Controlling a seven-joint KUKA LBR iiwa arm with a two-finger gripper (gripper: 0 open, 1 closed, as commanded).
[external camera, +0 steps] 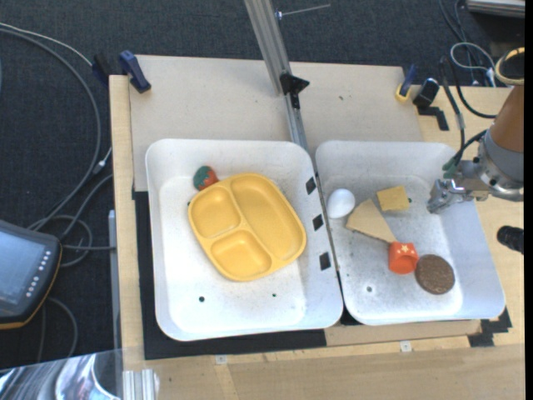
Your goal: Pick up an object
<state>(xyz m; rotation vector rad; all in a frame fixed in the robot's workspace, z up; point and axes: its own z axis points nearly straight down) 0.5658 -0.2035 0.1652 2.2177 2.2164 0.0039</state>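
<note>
Logging from my remote station: arm cut off at frame right; I cannot tell how the jaws (444,192) stand. Right bin (466,307) holds a white egg (340,202), tan wedge (371,222), yellow block (393,198), orange cup (402,257), brown disc (435,274). Left of it, a yellow divided plate (245,225). Beige tabletop (216,98), dark carpet.

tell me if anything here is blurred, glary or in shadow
Camera view: lighting is even and soft, the white bins bright but not blown out; the yellow tray throws a faint shadow; the gripper at the right bin's far edge looks slightly soft; a smeared, shiny patch sits in the bottom-left corner; the small items such as the orange cup are sharp enough to tell apart.
</note>
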